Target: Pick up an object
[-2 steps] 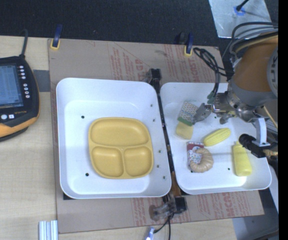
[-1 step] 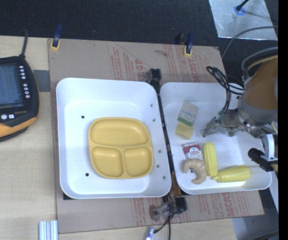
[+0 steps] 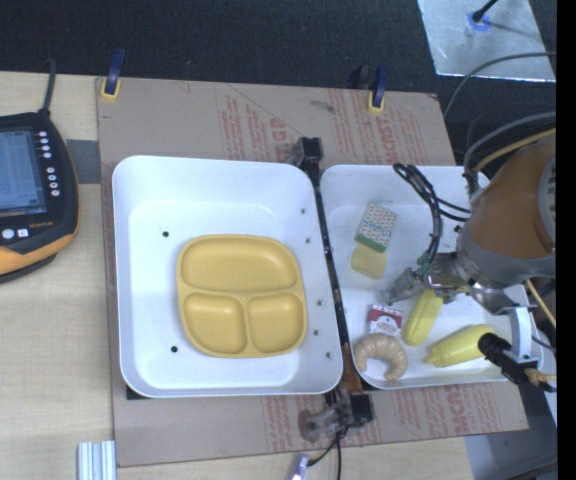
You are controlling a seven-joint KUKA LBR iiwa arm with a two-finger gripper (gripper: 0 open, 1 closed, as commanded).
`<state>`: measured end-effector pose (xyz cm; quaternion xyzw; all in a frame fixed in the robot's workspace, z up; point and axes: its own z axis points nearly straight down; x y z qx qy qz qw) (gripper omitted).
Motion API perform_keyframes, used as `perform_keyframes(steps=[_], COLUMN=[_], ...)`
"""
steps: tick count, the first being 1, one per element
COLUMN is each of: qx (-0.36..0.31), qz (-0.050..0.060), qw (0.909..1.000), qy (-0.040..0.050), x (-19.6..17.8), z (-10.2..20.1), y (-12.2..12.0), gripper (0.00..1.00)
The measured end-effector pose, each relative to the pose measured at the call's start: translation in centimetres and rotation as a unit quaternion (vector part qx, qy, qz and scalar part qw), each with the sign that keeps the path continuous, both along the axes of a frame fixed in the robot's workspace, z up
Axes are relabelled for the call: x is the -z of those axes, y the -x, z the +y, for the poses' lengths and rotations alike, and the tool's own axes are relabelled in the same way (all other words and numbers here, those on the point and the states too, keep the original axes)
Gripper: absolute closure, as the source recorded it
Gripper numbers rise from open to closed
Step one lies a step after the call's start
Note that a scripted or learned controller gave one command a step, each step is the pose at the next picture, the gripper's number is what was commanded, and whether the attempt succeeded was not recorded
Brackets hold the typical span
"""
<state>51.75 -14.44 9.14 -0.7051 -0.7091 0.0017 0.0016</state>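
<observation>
Left bin (image 3: pixel 143 268): just a yellow divided tray (image 3: pixel 240 295), lying flat.
Right bin (image 3: pixel 348 183): sponge (image 3: pixel 373 239), small red packet (image 3: pixel 383 320), croissant (image 3: pixel 382 355), two yellow pieces (image 3: pixel 423 315), (image 3: pixel 458 346).
Gripper (image 3: pixel 415 283): low beside the upper yellow piece; can't tell how the jaws stand, they're too blurry.
Arm (image 3: pixel 508 218): cut off at the right.

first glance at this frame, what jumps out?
The yellow divided plate sits alone in the left bin. The right bin is crowded: a yellow sponge near the top, a croissant at the front edge, and two yellow corn-like pieces, one beside the pincer and one in front of it. The grey and orange arm reaches in from the right.
</observation>
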Motion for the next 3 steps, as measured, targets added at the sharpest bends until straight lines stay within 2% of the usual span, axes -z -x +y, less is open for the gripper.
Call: perform_keyframes(steps=[1,2,3], qx=[0.000,-0.002,0.000], qz=[0.000,0.000,-0.001], qw=[1.0000,1.0000,1.0000], qy=[-0.0001,0.0005,-0.0009], x=[0.0,-1.0,-10.1], z=[1.3,1.2,10.3], y=[3.9,3.9,-0.8], gripper=[0.00,1.00,1.00])
